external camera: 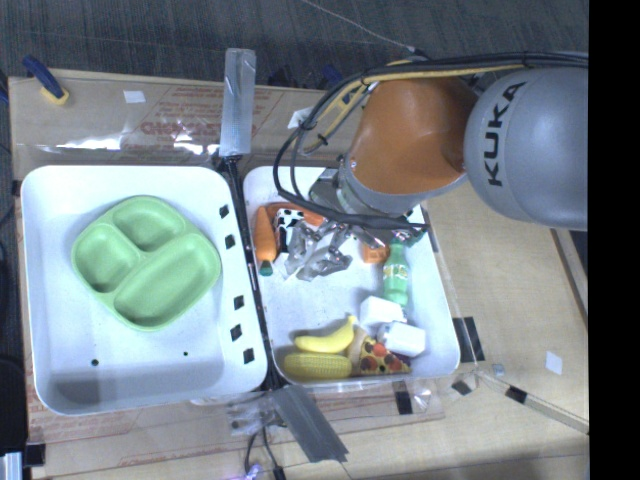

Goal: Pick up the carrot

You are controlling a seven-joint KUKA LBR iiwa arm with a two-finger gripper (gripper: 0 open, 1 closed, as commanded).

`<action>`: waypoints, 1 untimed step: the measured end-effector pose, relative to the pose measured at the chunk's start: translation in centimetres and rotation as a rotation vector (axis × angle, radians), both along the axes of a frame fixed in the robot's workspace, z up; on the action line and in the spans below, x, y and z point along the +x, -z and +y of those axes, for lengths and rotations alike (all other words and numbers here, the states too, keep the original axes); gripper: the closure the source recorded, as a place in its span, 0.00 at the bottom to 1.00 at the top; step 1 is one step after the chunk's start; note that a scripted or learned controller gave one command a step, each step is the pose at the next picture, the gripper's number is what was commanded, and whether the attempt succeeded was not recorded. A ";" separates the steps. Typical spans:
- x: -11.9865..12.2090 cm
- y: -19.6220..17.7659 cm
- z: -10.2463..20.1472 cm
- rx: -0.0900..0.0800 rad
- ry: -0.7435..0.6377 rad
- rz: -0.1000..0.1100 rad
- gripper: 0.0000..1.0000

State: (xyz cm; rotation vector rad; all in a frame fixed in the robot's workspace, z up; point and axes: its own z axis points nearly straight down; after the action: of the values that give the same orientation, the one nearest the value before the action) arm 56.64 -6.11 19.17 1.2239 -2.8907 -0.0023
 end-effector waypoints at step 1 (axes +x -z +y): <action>-1.2 -5.8 -7.9 -0.002 -0.387 -0.007 1.00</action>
State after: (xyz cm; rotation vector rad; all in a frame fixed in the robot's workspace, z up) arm 55.46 -14.02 24.94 1.7603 -2.6062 0.0053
